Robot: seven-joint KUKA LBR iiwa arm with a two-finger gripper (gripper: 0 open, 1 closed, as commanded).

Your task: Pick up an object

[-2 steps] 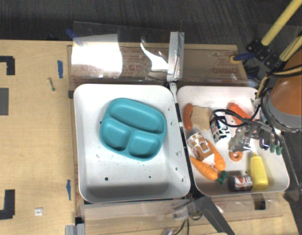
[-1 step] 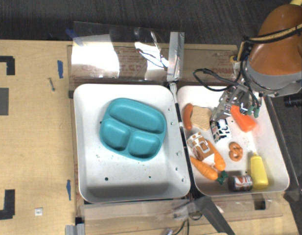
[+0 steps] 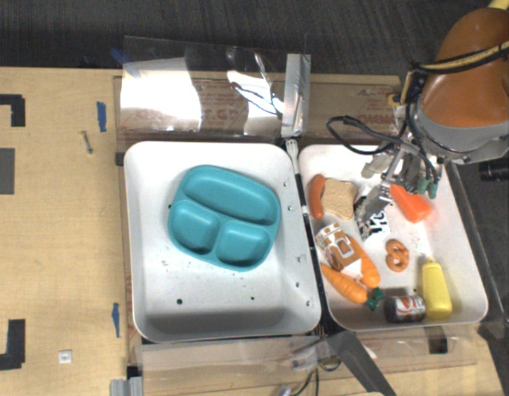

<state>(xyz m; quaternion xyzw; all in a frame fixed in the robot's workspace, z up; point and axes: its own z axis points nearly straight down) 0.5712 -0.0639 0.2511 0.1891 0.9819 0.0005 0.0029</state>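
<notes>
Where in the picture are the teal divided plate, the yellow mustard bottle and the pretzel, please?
teal divided plate point(image 3: 223, 215), camera view, ridge between its compartments.
yellow mustard bottle point(image 3: 436, 290), camera view, middle of its body.
pretzel point(image 3: 397, 254), camera view, on its looped body.

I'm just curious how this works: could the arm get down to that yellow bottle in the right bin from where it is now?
Probably yes. The yellow bottle lies near the front right corner of the right bin, with nothing on top of it. The gripper hovers over the same bin, farther back.
</notes>
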